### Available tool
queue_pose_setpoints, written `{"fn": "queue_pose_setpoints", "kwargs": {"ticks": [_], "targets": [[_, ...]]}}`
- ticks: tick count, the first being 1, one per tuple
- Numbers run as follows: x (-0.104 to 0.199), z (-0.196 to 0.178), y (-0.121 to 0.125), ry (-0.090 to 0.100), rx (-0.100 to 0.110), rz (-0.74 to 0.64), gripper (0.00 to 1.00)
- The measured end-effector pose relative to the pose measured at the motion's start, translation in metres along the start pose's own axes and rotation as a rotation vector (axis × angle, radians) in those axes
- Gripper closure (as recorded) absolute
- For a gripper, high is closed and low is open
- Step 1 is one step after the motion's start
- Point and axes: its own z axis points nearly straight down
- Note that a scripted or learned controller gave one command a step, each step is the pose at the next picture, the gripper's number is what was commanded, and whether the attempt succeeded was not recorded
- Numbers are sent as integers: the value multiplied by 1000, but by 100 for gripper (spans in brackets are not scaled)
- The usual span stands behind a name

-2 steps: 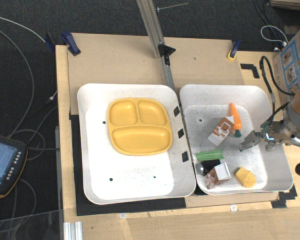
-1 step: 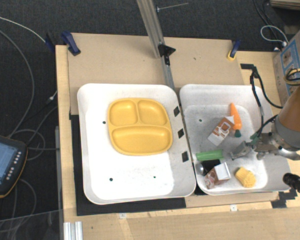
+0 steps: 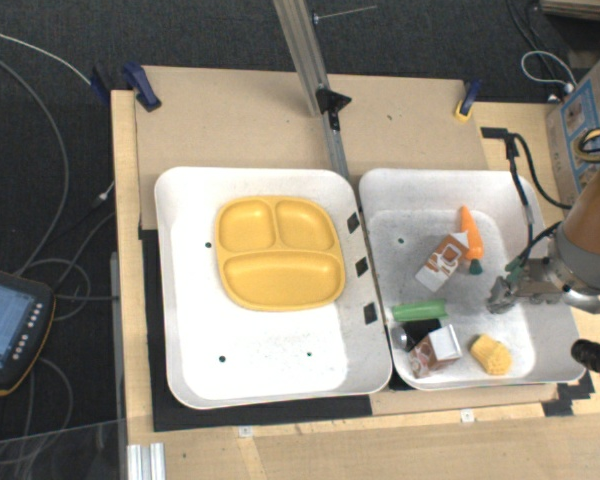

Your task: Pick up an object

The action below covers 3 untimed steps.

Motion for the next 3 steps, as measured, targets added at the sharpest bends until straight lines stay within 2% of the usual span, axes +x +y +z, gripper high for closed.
{"fn": "queue_pose_setpoints", "kwargs": {"ticks": [1,2,3], "targets": [[2,-63,6,-4,-6,-2,100],[2,-107,8,-3,-4,-2,100],[53,-97,14,2,4,-6,100]]}}
